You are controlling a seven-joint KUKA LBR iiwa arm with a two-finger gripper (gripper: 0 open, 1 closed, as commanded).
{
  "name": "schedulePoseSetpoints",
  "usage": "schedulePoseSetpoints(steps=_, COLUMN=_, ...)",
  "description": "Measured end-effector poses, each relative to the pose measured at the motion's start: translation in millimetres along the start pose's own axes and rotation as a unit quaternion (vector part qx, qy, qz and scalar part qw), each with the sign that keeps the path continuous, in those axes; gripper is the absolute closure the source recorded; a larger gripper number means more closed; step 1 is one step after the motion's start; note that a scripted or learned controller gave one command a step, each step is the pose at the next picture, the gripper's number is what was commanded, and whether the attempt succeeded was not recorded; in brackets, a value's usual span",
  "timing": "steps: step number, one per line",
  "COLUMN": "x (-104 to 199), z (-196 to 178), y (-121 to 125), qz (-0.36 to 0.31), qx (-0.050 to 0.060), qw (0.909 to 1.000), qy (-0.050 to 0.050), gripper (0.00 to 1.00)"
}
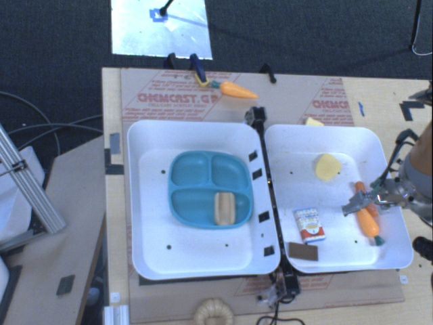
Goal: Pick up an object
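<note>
In the right bin (389,252) an orange toy carrot (369,223) lies near the right wall. My gripper (360,204) is low over the carrot's upper end and overlaps it; the grey arm comes in from the right edge. The same bin holds a yellow round piece (328,166), a small printed carton (309,224) and a brown flat block (302,251). In the left bin (145,249) a blue divided plate (196,181) carries a tan bread-like piece (224,208).
A second carrot (235,90) lies on the cardboard behind the bins, beside a blue clip (198,67). A small yellow piece (313,122) sits just behind the right bin. Black clips (258,175) run along the seam between the bins.
</note>
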State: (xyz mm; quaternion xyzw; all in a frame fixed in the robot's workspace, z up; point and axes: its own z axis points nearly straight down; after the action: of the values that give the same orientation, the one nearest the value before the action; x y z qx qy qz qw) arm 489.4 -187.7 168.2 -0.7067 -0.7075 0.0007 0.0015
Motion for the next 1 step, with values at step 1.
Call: schedulePoseSetpoints(steps=1, x=4.2, z=42.6, y=-1.5, qz=0.000, qx=0.000, qw=1.0000, qy=0.000, gripper=0.00)
